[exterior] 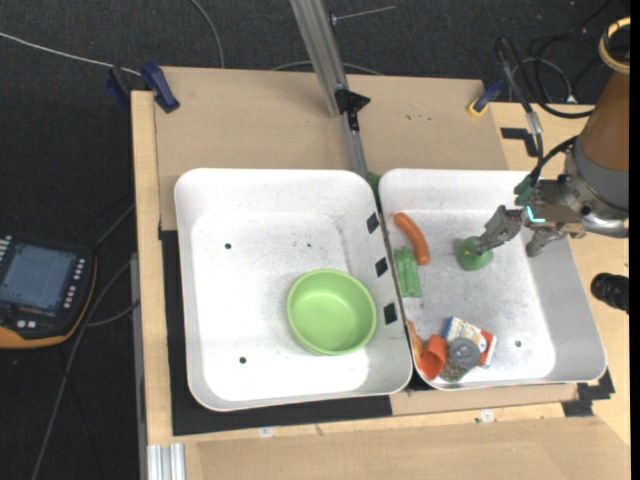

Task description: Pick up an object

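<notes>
Two shallow white bins sit side by side on a tan bench. The left bin [210, 258] holds a light green bowl [332, 312], upright, resting toward its near right part, close to the wall shared with the other bin. The right bin [530, 308] holds several small things. An orange sausage-shaped piece [412, 238] lies at a slant near the bin's far left, and just below it a flat green block [407, 272] lies along the left wall, the two nearly touching. In the near left corner is a small heap: an orange scoop-shaped piece [432, 354], a round grey disc [463, 352] and a small packet printed in red, white and blue [478, 337], all pressed together. Toward the middle of the right bin sits a small green round object [475, 257]. The arm comes in from the right, its orange band visible at the far right edge, and the gripper [497, 234] reaches down and leftward, its dark fingertips right at the upper right side of the small green object. Whether the fingers are apart or closed on the object cannot be made out from here. A grey metal pole [318, 38] rises from the far side of the bench between the bins, and a handheld controller [40, 288] lies on the dark floor at the far left.
</notes>
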`<state>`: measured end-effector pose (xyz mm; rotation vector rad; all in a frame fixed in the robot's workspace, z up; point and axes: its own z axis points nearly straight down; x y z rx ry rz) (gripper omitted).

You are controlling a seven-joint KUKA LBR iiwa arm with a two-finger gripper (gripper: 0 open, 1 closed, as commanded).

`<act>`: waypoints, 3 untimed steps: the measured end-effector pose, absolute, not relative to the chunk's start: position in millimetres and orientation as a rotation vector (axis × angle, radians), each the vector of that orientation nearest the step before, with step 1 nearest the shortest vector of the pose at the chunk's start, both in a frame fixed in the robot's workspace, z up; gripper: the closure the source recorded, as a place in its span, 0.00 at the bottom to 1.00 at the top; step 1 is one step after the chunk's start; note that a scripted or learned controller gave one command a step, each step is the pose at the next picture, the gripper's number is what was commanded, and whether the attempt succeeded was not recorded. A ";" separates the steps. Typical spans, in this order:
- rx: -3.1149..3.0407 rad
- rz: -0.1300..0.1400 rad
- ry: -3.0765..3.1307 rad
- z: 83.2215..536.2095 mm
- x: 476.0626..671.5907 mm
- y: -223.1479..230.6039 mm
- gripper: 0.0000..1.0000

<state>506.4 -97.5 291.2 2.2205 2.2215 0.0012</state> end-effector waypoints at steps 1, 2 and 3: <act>2.221 0.001 2.222 291.1 506.4 -97.5 0.00; 2.224 -0.004 2.223 246.7 504.3 -104.3 0.00; 2.224 -0.003 2.223 204.4 501.3 -106.0 0.00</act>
